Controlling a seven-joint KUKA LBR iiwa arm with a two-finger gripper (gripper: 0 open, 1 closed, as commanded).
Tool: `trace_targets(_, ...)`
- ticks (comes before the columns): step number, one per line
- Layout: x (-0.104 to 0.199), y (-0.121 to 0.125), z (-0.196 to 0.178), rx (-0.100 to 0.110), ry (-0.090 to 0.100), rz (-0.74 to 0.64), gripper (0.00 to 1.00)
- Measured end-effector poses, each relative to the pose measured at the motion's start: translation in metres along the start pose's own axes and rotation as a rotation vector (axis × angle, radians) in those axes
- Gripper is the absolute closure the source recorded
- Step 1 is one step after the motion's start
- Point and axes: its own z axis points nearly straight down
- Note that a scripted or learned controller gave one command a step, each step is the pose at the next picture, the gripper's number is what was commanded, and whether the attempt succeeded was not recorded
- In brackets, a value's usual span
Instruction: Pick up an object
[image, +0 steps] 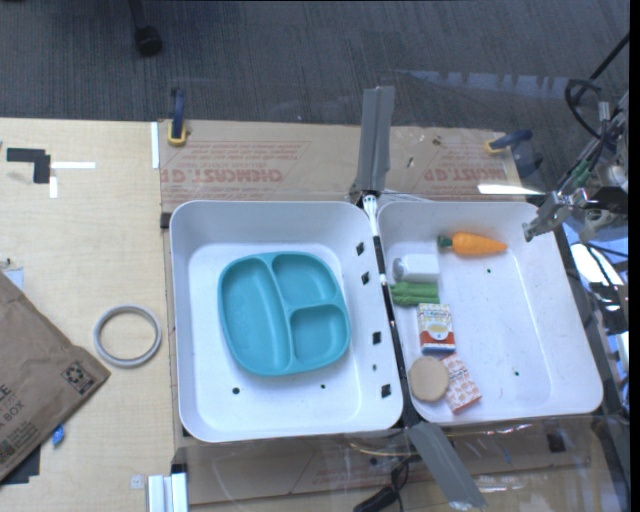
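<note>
While gripper (548, 212) hovers at right bin's (560, 340) upper right edge, finger state unclear; toy carrot (478, 243) lies near; teal plate (285, 313) in left bin (190, 330).

tape ring (127, 334) – on bench | cardboard box (35, 385) – lower left | blue clamp (177, 118) – bench's far edge

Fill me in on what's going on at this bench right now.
Nothing is being handled yet. The gripper sits at the upper right edge of the right bin, not over any item. That bin holds a toy carrot, a green piece, a small carton, a round tan disc and a snack packet along its left side. The left bin holds a teal divided plate.
</note>
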Motion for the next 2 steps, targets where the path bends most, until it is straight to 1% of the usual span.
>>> trace_targets(1,0.013,0.057,0.118,0.000,0.000,-0.082,0.00)
trace_targets(2,0.033,0.071,0.170,-0.006,-0.002,-0.308,0.00)
